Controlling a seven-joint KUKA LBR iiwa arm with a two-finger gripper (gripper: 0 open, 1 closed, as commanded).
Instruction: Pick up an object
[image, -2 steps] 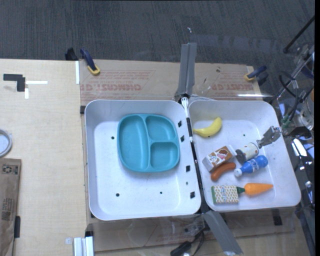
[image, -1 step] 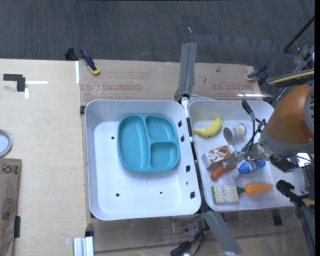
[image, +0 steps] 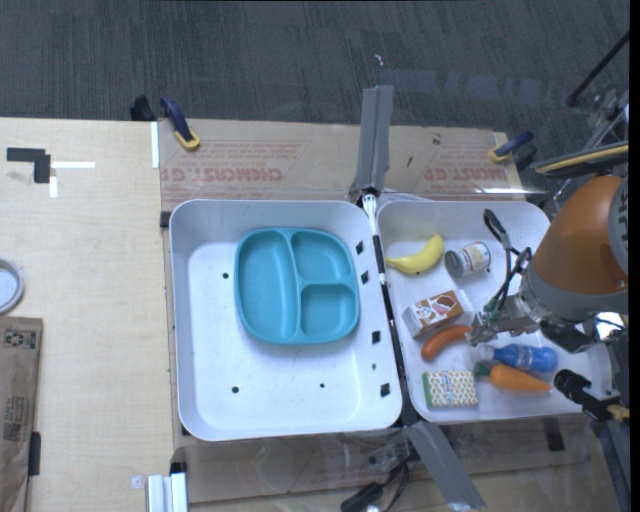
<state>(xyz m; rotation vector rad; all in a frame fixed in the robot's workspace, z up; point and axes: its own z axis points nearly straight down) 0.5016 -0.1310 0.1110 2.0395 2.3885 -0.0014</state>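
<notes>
The arm reaches in from the right over the right bin (image: 470, 208), and its gripper (image: 487, 327) hangs low among the objects. Just left of the gripper lies an orange-red sausage (image: 444, 342), and a small printed carton (image: 434, 311) sits above that. A blue bottle (image: 526, 357) and an orange carrot (image: 520, 379) lie right below the gripper. A yellow banana (image: 417, 257) and a small tin can (image: 468, 261) rest toward the back of the bin. A green patterned packet (image: 450, 388) lies at the front. The wrist hides the fingertips.
The left bin (image: 200, 330) holds a teal divided plate (image: 297, 284). A grey post (image: 375, 140) rises between the bins at the back. Clamps (image: 180, 125) sit on the cardboard behind. A roll of tape (image: 6, 288) lies at the far left of the bench.
</notes>
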